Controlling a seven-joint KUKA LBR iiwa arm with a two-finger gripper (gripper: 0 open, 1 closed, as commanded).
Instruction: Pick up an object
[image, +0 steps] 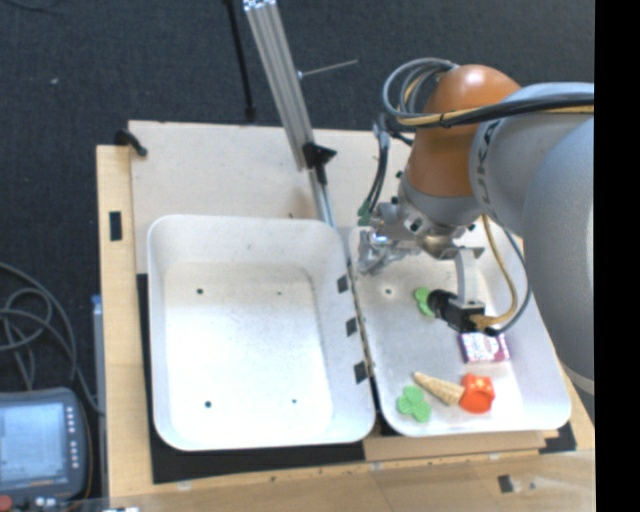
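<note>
Over the right bin (535, 395), upper-left part near the divider, sits the gripper (378, 250), hanging under the grey wrist and orange band. Can't tell how far it is open, and nothing visible in its hold. It looks to be above bare bin floor, close to the wall shared with the left bin (250, 235).

Candidates all lie in the right bin, toward the near end: small green piece (425, 300) closest to the gripper, partly under a black cable fitting (458, 312); purple-white packet (483, 347) further down; tan cone (435, 387) touching an orange-red object (477, 394); green clover-like shape (413, 404) just beside the cone's tip.

Left bin holds nothing graspable that I can see. Metal pole (285, 90) rises behind the bins, bench (215, 160) beneath.

Risks, judged: a descent here closes on nothing, since no object is under the gripper. Near the wall, a finger may hit the rim. Cone and orange-red object touch, so a grasp there could push one away or catch both.
</note>
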